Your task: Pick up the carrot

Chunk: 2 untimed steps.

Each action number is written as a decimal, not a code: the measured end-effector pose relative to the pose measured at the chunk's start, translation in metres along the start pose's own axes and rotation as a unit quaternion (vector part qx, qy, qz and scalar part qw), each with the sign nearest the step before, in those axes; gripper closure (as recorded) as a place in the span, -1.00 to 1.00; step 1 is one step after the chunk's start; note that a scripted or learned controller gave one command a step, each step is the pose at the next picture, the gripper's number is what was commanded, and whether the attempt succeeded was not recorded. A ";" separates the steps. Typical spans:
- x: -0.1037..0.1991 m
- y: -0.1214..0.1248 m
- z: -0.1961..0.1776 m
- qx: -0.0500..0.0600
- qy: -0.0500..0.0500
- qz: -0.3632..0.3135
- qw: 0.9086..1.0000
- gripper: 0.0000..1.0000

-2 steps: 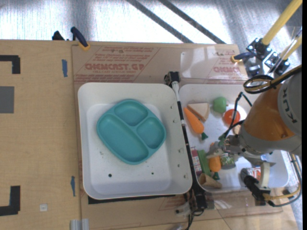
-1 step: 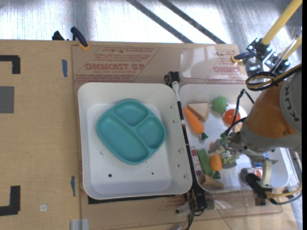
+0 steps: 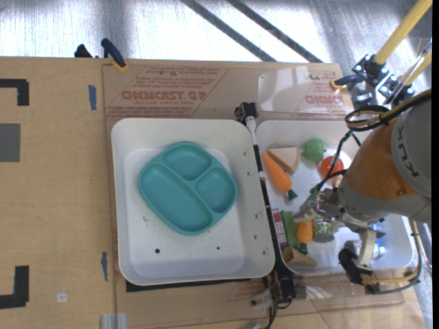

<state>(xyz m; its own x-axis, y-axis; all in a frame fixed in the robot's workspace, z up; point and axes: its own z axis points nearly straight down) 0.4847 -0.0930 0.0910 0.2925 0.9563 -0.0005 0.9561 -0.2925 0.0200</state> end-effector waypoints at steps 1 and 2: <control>-0.001 0.002 0.000 -0.002 0.001 0.126 0.992 1.00; 0.082 -0.004 -0.097 0.008 0.003 0.109 0.994 1.00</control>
<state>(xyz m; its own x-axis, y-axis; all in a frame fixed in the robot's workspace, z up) 0.5030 -0.0129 0.1875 0.4920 0.8705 0.0071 0.8706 -0.4921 0.0026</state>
